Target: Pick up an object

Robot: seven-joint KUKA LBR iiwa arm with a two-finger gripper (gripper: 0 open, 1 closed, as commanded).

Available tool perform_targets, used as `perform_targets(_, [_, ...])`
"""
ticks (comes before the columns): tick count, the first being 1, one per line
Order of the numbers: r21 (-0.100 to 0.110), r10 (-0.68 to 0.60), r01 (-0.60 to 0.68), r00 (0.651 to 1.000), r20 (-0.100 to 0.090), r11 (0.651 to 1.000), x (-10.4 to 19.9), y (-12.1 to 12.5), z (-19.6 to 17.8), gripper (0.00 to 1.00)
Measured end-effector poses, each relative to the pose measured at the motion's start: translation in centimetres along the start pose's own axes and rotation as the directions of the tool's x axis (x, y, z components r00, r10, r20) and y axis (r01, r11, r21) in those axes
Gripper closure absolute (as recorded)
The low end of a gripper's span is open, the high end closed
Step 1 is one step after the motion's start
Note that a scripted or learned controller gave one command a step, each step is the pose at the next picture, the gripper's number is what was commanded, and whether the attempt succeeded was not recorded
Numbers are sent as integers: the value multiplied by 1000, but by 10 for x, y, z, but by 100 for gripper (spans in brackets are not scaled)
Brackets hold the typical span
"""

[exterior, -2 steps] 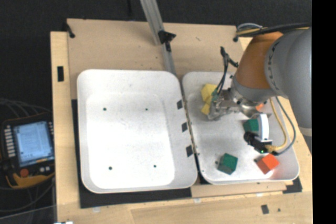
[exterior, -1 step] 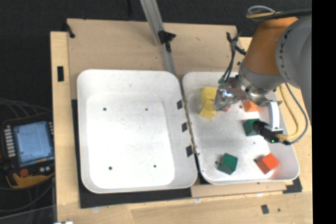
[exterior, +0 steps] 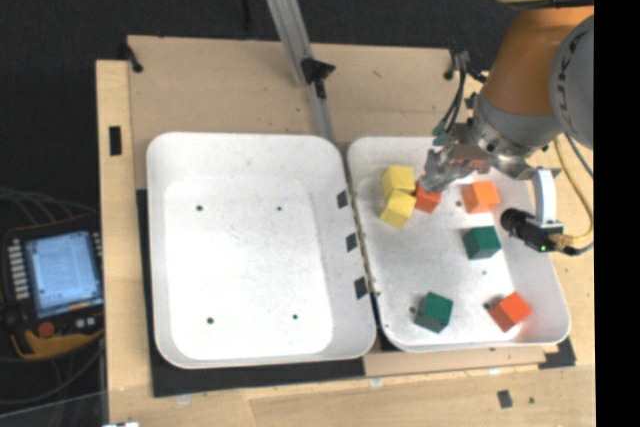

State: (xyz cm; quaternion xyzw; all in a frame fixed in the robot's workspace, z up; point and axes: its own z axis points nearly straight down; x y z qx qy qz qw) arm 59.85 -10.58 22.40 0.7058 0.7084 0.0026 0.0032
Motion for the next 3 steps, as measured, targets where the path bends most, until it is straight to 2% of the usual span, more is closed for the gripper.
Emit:
perform_targets(1, [8, -2, 2, 1000, -1, 1000, 51, -6, 8, 100])
perform_targets(2, [7, -6, 6, 1000, -3, 1000, 114, -9, 0, 100])
perform_targets(3, [6, -5, 5, 1000, -3, 1000, 163, -17, -14, 100])
